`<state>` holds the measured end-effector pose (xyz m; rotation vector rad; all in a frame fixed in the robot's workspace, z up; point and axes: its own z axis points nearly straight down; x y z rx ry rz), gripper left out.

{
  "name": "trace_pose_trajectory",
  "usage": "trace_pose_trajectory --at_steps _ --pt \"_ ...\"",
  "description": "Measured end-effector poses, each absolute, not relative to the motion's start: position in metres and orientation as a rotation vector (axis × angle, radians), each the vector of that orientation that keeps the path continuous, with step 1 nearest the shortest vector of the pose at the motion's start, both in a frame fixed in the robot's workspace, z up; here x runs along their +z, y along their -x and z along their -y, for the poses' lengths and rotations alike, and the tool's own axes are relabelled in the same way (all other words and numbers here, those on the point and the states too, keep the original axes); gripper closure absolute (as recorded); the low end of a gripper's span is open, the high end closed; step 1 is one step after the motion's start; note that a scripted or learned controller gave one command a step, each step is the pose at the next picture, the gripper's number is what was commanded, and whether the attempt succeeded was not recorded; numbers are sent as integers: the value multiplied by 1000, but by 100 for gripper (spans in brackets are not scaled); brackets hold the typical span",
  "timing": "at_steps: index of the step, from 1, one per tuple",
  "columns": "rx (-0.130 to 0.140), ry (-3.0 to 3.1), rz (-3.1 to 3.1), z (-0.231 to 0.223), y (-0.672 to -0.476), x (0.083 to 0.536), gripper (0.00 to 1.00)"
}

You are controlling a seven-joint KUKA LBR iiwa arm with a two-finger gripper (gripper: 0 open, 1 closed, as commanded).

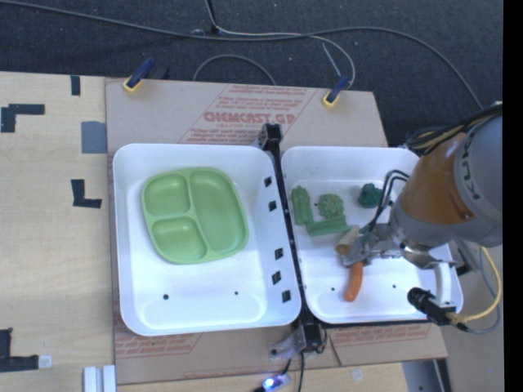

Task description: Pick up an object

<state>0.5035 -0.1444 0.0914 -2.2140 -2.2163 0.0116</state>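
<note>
Camera view, items listed against the right bin (327,155) as landmark.

1. Toy carrot (353,282): orange, slender, lying on the floor of the right bin in its near half, close to the front wall. Long axis runs nearly front to back, tilted slightly; the upper end points toward the gripper, the lower end toward the bin's front rim.

2. Gripper (357,250): metal, above the middle of the right bin, just at the carrot's upper end. Whether it touches the carrot cannot be told, nor whether the tool is open or closed: its tip is a small blurred cluster.

3. Arm (448,194): grey with an orange band, covering the right bin's right side.

4. Green toy vegetable, elongated (301,205): in the right bin's far left part, near the dividing wall, long axis front to back.

5. Toy broccoli (330,206): just right of item 4, in the right bin's far half.

6. Flat green piece (327,228): lying just below the broccoli, long axis crosswise.

7. Dark green small object (369,193): far half of the right bin, beside the arm; kind unclear.

8. Left bin (131,284): touching the right bin's left wall.

9. Green divided plate (194,215): three compartments, in the left bin's far half, well apart from the right bin's contents.
</note>
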Motion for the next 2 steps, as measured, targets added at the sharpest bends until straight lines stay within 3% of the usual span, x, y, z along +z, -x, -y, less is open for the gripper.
trace_pose_trajectory --at_steps 2 --pt "4 2216 2220 147 -515 171 100"
